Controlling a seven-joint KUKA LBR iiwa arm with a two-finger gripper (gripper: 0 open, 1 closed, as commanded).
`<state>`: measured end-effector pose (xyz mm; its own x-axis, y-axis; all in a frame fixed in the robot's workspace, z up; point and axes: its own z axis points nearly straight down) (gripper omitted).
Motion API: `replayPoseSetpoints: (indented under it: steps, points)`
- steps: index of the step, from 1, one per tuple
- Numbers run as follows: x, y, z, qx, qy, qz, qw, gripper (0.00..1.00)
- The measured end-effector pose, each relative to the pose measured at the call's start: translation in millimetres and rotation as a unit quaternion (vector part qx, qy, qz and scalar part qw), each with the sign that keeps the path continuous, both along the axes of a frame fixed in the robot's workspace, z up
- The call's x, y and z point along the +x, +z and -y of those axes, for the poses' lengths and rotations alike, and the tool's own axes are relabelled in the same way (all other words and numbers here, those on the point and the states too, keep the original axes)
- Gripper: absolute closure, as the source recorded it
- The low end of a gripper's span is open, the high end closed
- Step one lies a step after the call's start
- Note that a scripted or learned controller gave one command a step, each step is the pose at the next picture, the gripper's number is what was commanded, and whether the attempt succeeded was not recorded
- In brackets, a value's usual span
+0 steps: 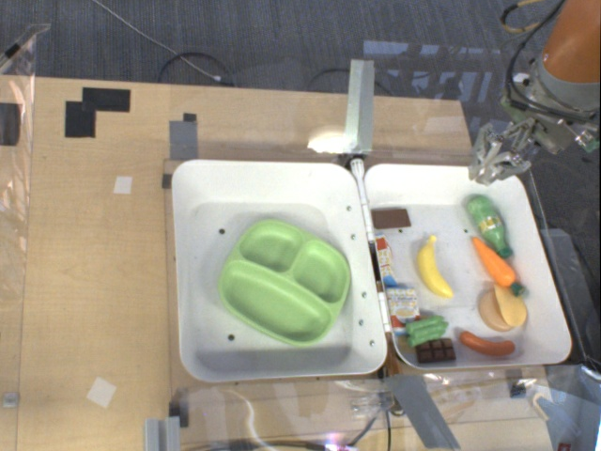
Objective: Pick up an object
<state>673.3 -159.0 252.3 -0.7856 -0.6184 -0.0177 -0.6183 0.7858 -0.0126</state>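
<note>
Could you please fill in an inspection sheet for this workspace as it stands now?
Surface: wooden bench bearing the left bin and right bin.
Job's things: in the right bin, banana, green bottle, carrot, sausage, chocolate bar.
Clutter: green divided plate in the left bin; black tape marks on the bench.
Grippers: gripper above the right bin's far corner, holding nothing.
Cables: dark cable behind the bench.
Surroundings: grey carpet.
</note>
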Motion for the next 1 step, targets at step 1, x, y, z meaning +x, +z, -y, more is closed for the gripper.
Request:
replayPoseSetpoints:
  steps: [1]
  points:
    - [-2.0,87.0,-32.1,0.0014,-0.103,-0.002,0.9947,1.00]
